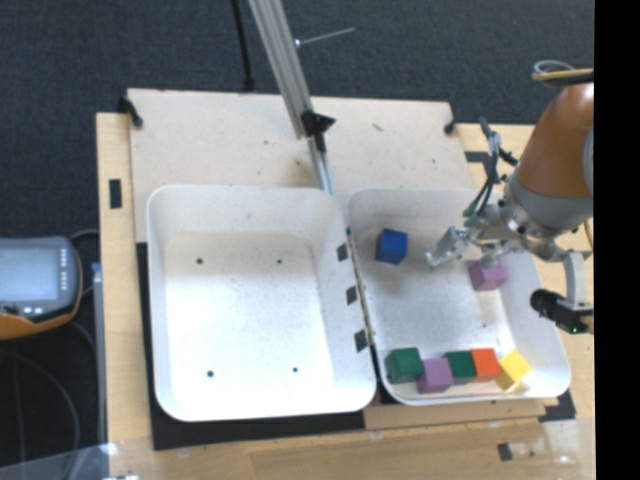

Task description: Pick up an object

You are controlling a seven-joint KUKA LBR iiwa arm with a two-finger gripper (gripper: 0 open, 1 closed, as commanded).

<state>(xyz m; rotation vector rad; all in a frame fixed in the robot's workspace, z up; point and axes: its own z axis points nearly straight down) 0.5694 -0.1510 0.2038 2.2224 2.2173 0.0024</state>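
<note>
While jaws (470, 248) hover, purple block (488, 275) beside.

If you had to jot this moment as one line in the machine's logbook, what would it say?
gripper low in right bin | blue cube to its left | purple block beside it | nothing seen held

light: even, soft, bright overhead | shadows: faint, short, under blocks (458, 367) by right bin (540, 388) near edge | glare: white bins slightly washed out, left bin (170, 268) esp. | focus: soft overall, low res, arm (560, 158) at right edge blurry | floor: dark, grainy
</note>
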